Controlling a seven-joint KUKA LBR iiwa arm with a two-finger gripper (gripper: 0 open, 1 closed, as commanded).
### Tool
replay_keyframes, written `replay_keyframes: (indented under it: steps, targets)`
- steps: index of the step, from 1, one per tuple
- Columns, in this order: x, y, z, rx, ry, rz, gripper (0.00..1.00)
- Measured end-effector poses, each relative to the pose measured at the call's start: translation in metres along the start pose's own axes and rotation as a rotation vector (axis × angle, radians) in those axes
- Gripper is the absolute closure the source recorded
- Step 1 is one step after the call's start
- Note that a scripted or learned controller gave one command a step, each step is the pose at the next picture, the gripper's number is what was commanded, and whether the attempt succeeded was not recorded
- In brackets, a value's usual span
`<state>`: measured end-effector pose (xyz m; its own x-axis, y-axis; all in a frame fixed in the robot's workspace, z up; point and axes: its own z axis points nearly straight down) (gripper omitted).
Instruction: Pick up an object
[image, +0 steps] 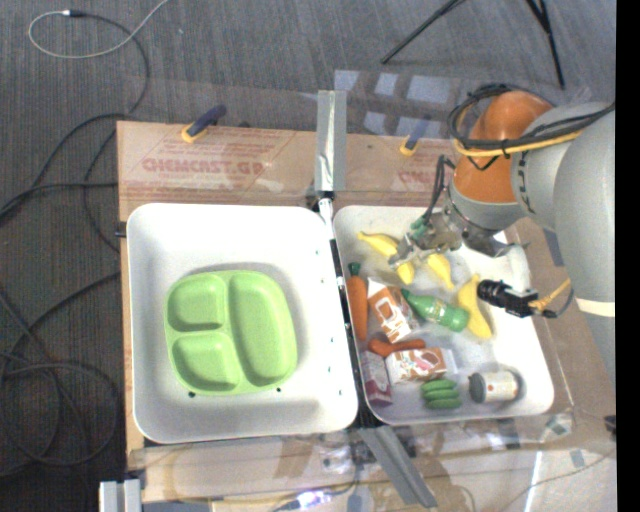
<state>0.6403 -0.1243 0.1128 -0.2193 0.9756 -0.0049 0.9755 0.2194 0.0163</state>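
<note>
Reaching into the right bin (540, 385), my gripper (425, 243) hangs low over the yellow bananas (385, 245) at its far end; whether it grips anything, I cannot tell. Nearer lie a green bottle (440, 312), a carrot (357, 305), cartons and a small can (497, 386). Beside it, the left bin (150, 240) holds a green tray (232, 330).

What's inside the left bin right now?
The left bin holds one thing, a green divided tray with three compartments, lying flat near the middle. Whatever might sit beneath the tray is covered, so that can't be judged.
</note>
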Motion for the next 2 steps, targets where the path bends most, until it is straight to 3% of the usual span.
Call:
replay_keyframes:
  steps: [1, 2]
  targets:
    - [-0.050, 0.017, -0.027, 0.022, 0.005, 0.109, 1.00]
    - [-0.059, 0.017, 0.001, 0.023, 0.006, 0.200, 1.00]
